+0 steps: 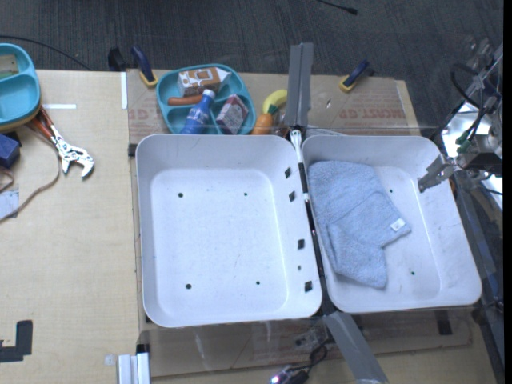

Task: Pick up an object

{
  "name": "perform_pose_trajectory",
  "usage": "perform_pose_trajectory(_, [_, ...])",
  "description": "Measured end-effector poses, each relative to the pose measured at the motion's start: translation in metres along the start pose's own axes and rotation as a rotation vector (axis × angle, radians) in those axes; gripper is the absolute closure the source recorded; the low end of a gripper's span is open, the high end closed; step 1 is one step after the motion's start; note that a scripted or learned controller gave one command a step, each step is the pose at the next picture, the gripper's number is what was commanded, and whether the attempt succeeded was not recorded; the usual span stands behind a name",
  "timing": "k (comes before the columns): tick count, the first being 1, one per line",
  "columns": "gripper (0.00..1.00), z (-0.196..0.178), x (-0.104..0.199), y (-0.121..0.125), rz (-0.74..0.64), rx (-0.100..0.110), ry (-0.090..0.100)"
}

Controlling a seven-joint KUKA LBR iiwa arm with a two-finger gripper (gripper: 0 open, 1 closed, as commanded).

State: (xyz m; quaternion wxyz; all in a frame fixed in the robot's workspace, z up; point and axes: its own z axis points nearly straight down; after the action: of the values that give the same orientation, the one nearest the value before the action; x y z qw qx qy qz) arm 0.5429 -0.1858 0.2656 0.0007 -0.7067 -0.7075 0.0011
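Grey folded towel (354,218) lies in the right bin (448,290).
It sits toward that bin's left wall; the gripper (436,173) hovers at the right rim, clasping nothing, its opening impossible to judge.

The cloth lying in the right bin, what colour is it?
Light grey-blue, with a small white tag near one edge; the cloth shows best in the camera view.
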Motion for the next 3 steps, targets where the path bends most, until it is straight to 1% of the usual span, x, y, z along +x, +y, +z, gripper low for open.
perform_pose_trajectory(1, [0.0, 0.012, 0.024, 0.003, 0.077, 0.0, 0.0])
perform_pose_trajectory(2, [0.0, 0.173, 0.002, -0.02, 0.027, -0.003, 0.0])
perform_pose_trajectory(3, [0.0, 0.173, -0.025, 0.022, 0.001, -0.002, 0.008])
